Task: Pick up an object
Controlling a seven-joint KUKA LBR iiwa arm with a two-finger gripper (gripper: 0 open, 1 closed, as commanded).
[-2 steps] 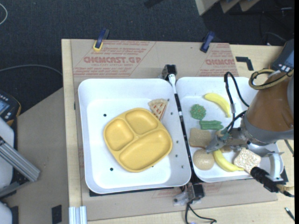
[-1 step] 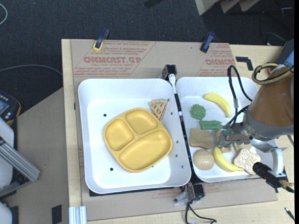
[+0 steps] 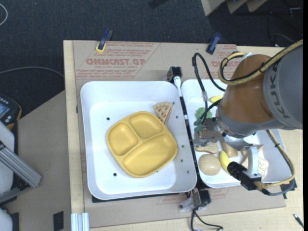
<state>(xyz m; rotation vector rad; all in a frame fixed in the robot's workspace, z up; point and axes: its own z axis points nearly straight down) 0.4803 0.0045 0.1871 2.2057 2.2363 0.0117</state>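
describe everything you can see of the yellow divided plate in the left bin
The yellow plate looks like matte plastic, a rounded square moulded into three compartments: two smaller ones toward the far side and one large one nearer the camera, all bare. It lies flat and right way up, turned at an angle, near the middle of the left bin. A waffle-like wedge sits at its far right corner.

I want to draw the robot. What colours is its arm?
The arm is a fat grey tube with dark letters on it, then a shiny orange band. Black and yellow cables loop around it. The tool is dull silvery metal.
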